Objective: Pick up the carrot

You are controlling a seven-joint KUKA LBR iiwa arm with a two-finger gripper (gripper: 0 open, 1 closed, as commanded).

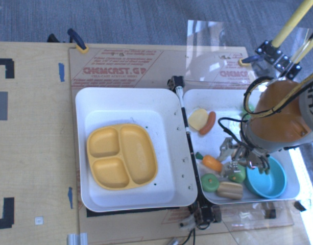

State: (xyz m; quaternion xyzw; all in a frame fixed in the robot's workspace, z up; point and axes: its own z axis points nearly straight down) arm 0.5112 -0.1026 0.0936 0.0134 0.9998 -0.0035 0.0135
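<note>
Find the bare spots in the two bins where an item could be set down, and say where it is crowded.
Free: the left bin floor along its walls around the yellow divided plate, and the plate's three compartments. Crowded: the right bin, where the carrot, sausage, blue bowl and gripper cluster.

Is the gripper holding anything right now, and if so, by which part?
Nothing seems held. The gripper hangs over the right bin, just right of the carrot, which lies on the bin floor.

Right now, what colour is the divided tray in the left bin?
Yellow. The divided tray shows clearly in the camera view, inside the left bin.
</note>
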